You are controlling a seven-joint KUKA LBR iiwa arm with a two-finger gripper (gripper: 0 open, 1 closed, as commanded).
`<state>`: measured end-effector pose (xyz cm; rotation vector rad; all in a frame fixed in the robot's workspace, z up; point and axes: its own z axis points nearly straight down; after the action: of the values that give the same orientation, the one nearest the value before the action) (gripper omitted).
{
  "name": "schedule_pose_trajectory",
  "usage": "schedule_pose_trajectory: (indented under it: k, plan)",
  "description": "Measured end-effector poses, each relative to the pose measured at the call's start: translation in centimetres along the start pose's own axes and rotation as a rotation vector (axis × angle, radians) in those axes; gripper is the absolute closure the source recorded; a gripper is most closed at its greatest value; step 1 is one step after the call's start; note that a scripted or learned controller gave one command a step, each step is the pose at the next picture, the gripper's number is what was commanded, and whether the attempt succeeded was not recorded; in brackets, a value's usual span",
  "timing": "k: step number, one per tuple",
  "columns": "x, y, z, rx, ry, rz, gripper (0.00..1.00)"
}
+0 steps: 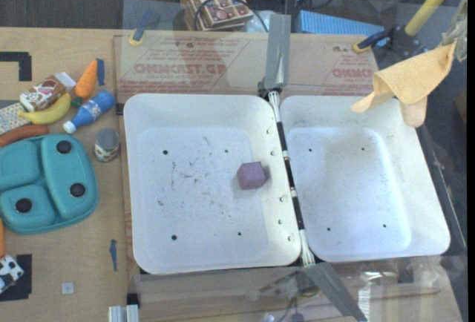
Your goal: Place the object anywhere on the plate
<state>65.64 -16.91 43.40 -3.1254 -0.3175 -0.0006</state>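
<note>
A small purple cube lies on the floor of the left white bin, right of the bin's middle and close to the divider between the two bins. A teal plate with three hollows rests on the wooden bench, outside the bins and to the left of the left bin. Nothing lies on the plate.
The right white bin sits beside the left one. A yellow cloth hangs over its far right corner. Toy food is scattered behind the plate: a banana, a carrot, a blue bottle and a small can.
</note>
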Motion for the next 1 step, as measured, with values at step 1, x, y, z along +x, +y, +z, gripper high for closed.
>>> schedule_pose_trajectory:
  k: [1]
  plan:
    - [-7.83, 3.86, -0.01, 0.003, -0.005, -0.018, 1.00]
